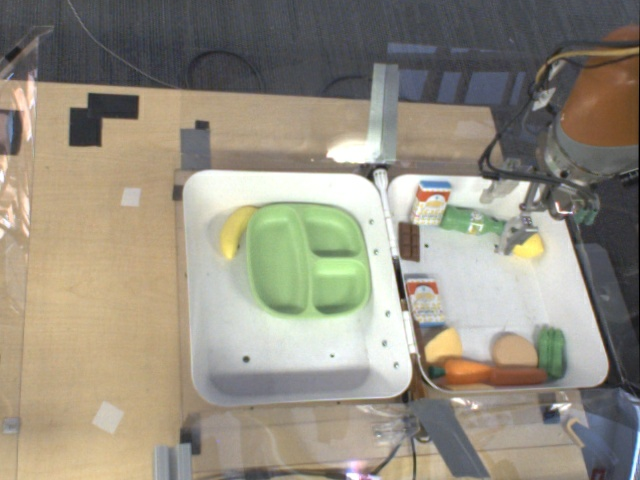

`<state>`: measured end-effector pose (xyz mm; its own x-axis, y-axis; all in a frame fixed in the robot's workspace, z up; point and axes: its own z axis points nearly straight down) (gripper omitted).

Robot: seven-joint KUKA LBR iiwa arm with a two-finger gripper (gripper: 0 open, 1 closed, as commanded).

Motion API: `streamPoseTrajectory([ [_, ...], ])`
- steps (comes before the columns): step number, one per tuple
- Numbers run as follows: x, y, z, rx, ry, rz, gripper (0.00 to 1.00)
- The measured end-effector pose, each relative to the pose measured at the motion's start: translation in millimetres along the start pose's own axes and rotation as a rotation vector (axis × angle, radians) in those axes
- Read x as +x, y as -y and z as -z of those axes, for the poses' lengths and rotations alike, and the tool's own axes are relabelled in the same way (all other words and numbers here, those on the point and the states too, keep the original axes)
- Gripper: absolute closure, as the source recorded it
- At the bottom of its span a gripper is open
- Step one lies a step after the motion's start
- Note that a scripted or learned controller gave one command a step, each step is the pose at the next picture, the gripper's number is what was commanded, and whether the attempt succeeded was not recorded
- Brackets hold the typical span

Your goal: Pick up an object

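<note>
Lemon-ish yellow piece [529, 247] sits in the right bin [590, 298], upper right area, and it's the obj nearest the gripper [520, 232]. Gripper tip is right at its upper-left edge, touching or just above, can't tell which from this angle. So the target lies just down-right of the tip; any descent needs a small shift that way or it'll clip the edge and push it off. Piece looks small, roundish, smooth plastic, no clear long axis, so wrist angle prob doesn't matter much. Claw state: can't tell, too small and dark vs the arm's shadow, and nothing visibly sits in it. Green bottle [470, 222] lies just left of the tip, long axis roughly left-right, glossy, cylindrical, would roll. Small carton [431, 203] with red/white print stands beyond it near the bin's top left. Brown bar [408, 240] and a second carton [426, 301] run down the left wall. Bottom edge is crowded: yellow wedge [443, 345], carrot [466, 372], tan round piece [514, 349], green ridged veg [551, 351], all toy-food plastic, packed close, worse picks. Left bin [210, 358] has a green divided tray [305, 258] w/ a banana [235, 230] against its left rim, well away from the arm
</note>
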<state>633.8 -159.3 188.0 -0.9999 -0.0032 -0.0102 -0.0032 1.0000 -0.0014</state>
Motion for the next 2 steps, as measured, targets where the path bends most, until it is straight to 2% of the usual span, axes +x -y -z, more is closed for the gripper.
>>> streamPoseTrajectory([
  [1,-4.4,47.6,-97.9,0.003,0.006,-0.026,0.0],
  [2,10.7,36.9,-100.0,0.0,0.0,0.086,0.0],
])
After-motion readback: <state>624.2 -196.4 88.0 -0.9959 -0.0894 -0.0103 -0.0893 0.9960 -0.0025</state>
